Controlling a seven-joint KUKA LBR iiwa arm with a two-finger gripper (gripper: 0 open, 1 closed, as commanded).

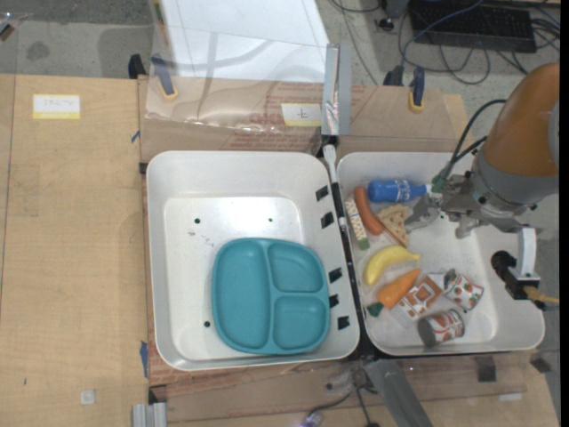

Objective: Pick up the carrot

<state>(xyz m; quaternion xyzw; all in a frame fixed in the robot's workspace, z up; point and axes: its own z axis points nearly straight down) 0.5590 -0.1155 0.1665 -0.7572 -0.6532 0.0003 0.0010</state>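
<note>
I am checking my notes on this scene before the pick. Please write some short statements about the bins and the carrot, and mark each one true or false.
1. The carrot lies in the right bin. True.
2. The teal divided plate is in the same bin as the carrot. False: it sits in the left bin.
3. The banana lies next to the carrot. True.
4. The gripper holds the carrot. False: it is near the blue bottle, apart from the carrot.
5. The hot dog rests on the plate. False: it lies in the right bin.
</note>
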